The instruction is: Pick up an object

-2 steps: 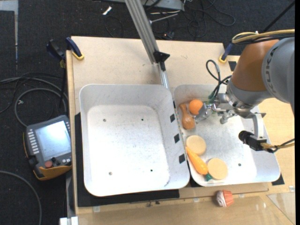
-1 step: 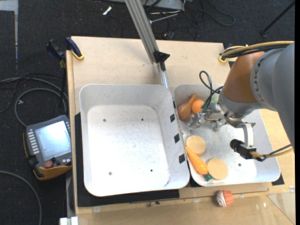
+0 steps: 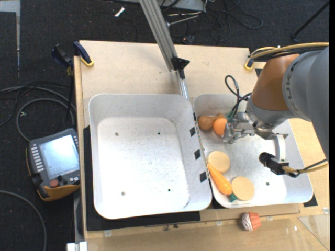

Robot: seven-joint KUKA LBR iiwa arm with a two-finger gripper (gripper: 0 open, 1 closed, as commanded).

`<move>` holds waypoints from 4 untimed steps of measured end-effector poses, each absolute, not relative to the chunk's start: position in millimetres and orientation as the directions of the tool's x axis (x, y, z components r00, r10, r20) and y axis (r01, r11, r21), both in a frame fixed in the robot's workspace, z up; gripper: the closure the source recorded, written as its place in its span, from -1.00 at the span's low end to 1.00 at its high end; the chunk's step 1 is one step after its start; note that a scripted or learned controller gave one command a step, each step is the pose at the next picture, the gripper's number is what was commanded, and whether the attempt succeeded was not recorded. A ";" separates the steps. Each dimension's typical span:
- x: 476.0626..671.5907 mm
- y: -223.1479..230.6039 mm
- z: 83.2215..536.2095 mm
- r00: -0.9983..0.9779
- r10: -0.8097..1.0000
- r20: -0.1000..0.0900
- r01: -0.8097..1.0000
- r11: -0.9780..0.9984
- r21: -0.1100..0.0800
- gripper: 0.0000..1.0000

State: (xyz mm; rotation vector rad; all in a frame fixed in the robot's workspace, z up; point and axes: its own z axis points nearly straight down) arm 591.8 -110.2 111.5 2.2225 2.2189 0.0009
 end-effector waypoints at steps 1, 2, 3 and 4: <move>594.6 -105.6 174.1 -0.003 1.000 -0.001 1.000 0.003 0.006 1.00; 601.1 -101.7 236.5 -0.004 1.000 -0.001 1.000 0.004 0.008 1.00; 601.7 -101.5 234.9 -0.003 1.000 -0.001 1.000 0.003 0.002 1.00; 588.4 -57.7 227.9 -0.007 1.000 0.002 1.000 0.007 -0.002 1.00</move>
